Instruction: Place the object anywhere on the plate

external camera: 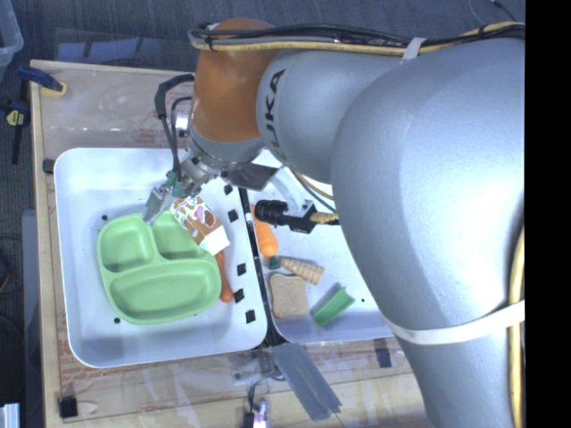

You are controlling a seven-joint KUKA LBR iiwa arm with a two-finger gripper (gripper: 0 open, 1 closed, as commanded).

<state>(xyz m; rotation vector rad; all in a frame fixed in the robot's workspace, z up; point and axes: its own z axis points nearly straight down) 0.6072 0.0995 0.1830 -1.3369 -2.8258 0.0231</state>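
Brown-and-white patterned carton (198,222) lies tilted over the green plate (156,279)'s upper right rim, long axis running up-left to down-right. The gripper (175,188) sits right at its upper-left end, maybe pinching it, but I honestly cannot tell how the fingers stand. Carrot (266,239) and bread (288,296) sit in the right bin (370,328).

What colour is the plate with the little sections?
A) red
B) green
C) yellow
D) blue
B: the plate in the left bin is light green all over, with three sections.
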